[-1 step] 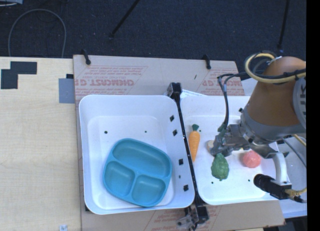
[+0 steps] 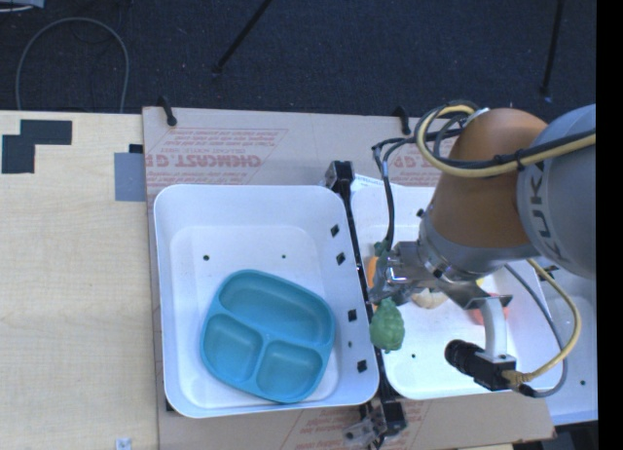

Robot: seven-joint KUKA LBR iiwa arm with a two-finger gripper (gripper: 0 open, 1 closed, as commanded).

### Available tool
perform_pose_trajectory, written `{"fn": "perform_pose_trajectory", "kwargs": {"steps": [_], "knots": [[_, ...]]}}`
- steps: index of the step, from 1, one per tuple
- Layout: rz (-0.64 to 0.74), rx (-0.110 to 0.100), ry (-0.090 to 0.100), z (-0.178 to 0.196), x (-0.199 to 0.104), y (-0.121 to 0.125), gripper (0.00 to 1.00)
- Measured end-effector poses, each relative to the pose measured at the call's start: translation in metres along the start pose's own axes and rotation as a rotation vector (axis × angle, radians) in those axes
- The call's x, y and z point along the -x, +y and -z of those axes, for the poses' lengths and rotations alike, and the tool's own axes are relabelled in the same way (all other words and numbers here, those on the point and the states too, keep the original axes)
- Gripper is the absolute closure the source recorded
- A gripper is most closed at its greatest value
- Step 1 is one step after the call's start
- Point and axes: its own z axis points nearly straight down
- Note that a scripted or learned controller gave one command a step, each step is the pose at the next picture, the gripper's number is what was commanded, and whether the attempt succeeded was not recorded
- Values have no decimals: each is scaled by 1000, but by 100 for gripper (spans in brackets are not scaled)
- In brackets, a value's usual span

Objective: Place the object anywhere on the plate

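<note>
Nearest the camera is my own wrist [image 2: 487,195], the orange band bulking large over the right bin [image 2: 428,385] and hiding much of its floor. Yellow and black cables [image 2: 443,131] loop off its upper left side, and another cable runs down past a black cylindrical fitting [image 2: 479,362] low in the same bin.

Below the wrist, my gripper [image 2: 394,282] sits at the left edge of the right bin, close against the divider between the two bins. Whether it is parted or closed cannot be told from this angle; the wrist and its metal bracket cover it.

A green object [image 2: 386,326], rounded and lumpy, lies just beneath the gripper, beside the divider and inside the right bin. Contact between it and the gripper cannot be confirmed. A pale item [image 2: 428,297] and an orange-red item [image 2: 477,315] show partly from under the wrist, further right in the same bin; neither can be identified.

Left bin [image 2: 175,214]: a blue plate [image 2: 268,336] with three compartments lies flat in the lower half, slightly turned. Its compartments hold nothing. It lies well apart from the green object, with the divider between them.

Both bins rest on a brown cardboard sheet [image 2: 214,151] on the pale bench [image 2: 68,292].
</note>
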Motion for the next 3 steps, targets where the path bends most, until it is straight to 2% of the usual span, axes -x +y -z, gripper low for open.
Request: {"fn": "perform_pose_trajectory", "kwargs": {"steps": [1, 2, 3], "knots": [[1, -1, -1, -6, -42, 2, 100], [-1, -2, -1, -21, -97, -1, 100], [-1, -2, -2, -21, -96, -1, 0]]}}
